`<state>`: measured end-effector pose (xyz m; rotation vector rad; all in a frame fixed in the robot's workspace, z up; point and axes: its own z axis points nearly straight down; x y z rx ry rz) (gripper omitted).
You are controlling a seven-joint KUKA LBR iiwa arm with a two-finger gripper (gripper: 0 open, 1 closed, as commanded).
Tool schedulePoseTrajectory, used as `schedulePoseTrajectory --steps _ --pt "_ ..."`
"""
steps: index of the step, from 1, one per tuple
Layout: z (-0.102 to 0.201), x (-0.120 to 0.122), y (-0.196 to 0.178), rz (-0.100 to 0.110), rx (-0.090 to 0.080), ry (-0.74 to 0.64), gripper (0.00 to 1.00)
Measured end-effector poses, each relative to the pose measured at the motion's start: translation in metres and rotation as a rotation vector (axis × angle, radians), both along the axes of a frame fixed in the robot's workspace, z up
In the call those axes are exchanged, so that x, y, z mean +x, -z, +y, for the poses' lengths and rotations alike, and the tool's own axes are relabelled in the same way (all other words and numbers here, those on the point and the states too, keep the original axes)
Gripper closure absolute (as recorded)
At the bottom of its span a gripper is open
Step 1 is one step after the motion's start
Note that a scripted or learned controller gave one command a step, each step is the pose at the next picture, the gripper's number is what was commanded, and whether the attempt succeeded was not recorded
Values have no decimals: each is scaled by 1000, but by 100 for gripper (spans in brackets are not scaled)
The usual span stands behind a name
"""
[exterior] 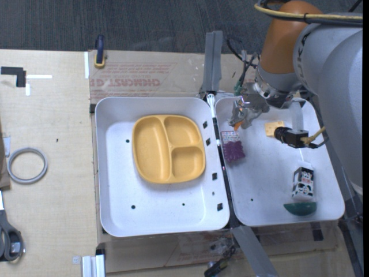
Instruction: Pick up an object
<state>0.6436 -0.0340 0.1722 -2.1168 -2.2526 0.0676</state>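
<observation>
My gripper point(238, 122) hangs over the back left part of the right bin point(271, 212), its tips pointing down toward the bin floor. Just below and left of it lies a purple bunch of grapes point(233, 151) with a small white label point(230, 136) at its top. A yellow piece point(274, 128) lies to the right of the gripper. A black and white cow-patterned bottle point(302, 184) lies at the front right with a teal cap or bowl point(301, 208) at its lower end. Nothing shows between the fingers.
The left bin point(115, 212) holds a yellow divided plate point(169, 148). A black cable connector point(291, 136) hangs off the arm above the right bin. A grey tape ring point(26, 165) and scissors point(10, 242) lie on the bench at the left.
</observation>
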Motion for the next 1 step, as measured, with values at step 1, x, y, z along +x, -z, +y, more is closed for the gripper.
schedulePoseTrajectory --steps 1 --pt "26 15 -51 -57 -10 116 100"
